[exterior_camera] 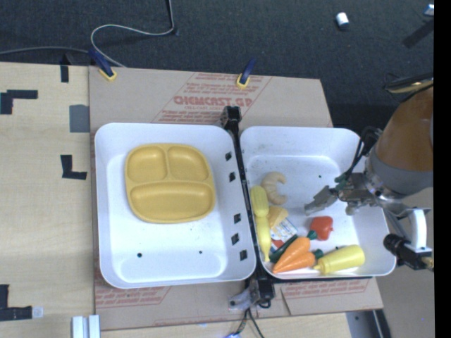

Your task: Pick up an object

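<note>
Gripper (pixel 318 201) apparently open and empty, poised above the right bin (pixel 303 141), red toy pepper (pixel 322 226) just below-right.

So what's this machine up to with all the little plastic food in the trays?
A grey and orange robot arm reaches in from the right, its end effector hanging over the right bin with nothing between its fingers. Just below it lie a toy tomato, a toy carrot, a yellow squeeze bottle, a corn cob and a croissant. The left bin holds a yellow divided plate. Nothing has been picked up yet.
</note>
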You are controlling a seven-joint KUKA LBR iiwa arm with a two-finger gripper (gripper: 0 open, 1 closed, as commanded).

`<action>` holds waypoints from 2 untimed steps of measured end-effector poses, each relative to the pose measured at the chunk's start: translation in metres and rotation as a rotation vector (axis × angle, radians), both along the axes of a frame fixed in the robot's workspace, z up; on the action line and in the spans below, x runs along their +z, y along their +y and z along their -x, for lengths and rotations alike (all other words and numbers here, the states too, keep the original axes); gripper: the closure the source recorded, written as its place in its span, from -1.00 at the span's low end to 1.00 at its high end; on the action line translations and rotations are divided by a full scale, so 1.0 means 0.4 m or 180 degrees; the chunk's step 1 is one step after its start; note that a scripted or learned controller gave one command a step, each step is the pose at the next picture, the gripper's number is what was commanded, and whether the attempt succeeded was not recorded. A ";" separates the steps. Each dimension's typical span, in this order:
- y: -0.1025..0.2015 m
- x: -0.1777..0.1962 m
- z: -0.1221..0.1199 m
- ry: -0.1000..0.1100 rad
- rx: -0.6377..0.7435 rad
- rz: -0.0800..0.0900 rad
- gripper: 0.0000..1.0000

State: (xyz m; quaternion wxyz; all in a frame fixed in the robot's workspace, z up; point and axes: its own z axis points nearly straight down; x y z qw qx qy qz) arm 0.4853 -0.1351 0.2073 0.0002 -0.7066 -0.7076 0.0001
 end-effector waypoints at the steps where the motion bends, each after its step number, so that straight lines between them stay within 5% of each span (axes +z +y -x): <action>1: -0.076 -0.302 -0.001 -0.0023 -0.0005 0.0016 -1.00; 2: -0.074 -0.279 0.000 -0.0019 -0.0005 0.0011 1.00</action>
